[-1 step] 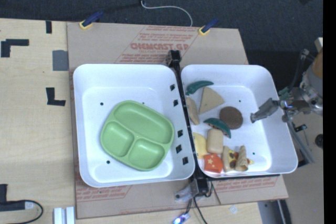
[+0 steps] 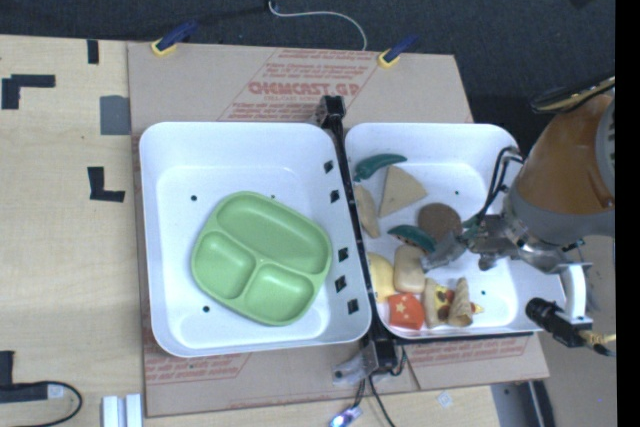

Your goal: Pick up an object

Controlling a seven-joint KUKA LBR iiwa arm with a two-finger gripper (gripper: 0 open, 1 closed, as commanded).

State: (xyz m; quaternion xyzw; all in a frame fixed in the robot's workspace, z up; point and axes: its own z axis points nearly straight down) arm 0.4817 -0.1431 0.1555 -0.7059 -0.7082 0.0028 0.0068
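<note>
Clutter fills the near part of the right bin (image 2: pixel 497 153): a red block (image 2: pixel 404 311) sits against the front wall, with a small tan and dark toy (image 2: pixel 455 303) just to its right and a yellow piece (image 2: pixel 380 273) just behind it by the divider. A pale cream block (image 2: pixel 408 267) lies between these, touching the red block's far edge. Above the cream block the gripper (image 2: pixel 441 253) reaches in from the right, its dark fingers low over the pile beside a teal piece (image 2: pixel 411 235) and a round brown piece (image 2: pixel 438 218); whether the fingers are spread or closed cannot be told, and nothing is seen between them. The arm (image 2: pixel 565 180) stands over the bin's right wall. Farther back lie a tan wedge (image 2: pixel 402 190) and a second teal piece (image 2: pixel 377 162) near the divider. In the left bin (image 2: pixel 170 155) a green divided plate (image 2: pixel 262 256) rests alone, a little right of centre. Both bins sit on a cardboard sheet (image 2: pixel 300 80) with red print, held at its far edge by two clips (image 2: pixel 173 37).
</note>
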